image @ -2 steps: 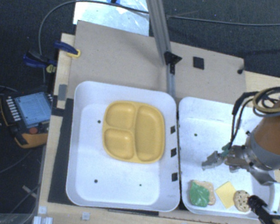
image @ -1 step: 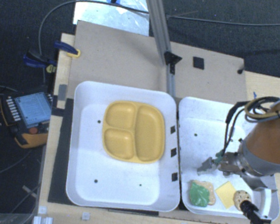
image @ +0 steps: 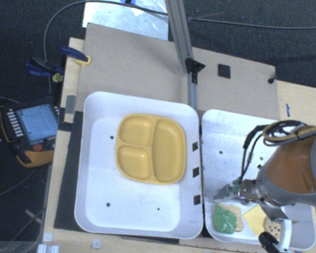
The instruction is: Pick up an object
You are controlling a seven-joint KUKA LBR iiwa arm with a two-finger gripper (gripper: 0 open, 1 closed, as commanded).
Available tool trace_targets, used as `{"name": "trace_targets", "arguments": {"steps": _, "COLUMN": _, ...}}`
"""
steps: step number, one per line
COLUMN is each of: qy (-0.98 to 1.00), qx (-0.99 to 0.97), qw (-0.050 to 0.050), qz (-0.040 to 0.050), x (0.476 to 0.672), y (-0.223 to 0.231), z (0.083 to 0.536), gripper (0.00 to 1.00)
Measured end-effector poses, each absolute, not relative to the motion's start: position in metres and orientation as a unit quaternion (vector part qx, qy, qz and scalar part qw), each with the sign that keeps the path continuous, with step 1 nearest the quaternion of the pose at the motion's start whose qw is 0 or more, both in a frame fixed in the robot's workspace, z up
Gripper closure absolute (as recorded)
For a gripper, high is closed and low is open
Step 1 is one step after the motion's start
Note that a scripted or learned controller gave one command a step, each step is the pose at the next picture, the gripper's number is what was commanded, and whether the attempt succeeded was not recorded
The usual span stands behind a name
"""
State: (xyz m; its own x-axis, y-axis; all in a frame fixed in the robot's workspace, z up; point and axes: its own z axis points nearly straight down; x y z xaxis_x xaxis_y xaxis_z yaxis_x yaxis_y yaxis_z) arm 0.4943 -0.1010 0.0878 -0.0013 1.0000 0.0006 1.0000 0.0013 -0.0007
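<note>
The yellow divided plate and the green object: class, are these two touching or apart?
Apart. The camera view shows the yellow divided plate in the left bin and the green object in the right bin.

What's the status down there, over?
Pincer low in right bin, fingers unclear. Green object and yellow piece beside it, ungrasped. Yellow divided plate in left bin.

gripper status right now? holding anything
Gripper: low in the right bin, just above the green item; open or closed cannot be told, nothing visibly held.
</note>
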Motion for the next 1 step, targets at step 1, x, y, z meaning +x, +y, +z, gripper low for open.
{"name": "trace_targets", "arguments": {"steps": 1, "qy": -0.708, "qx": -0.707, "qw": -0.002, "qz": -0.0010, "x": 0.4956, "y": -0.1018, "z": 0.1011, "gripper": 1.00}}
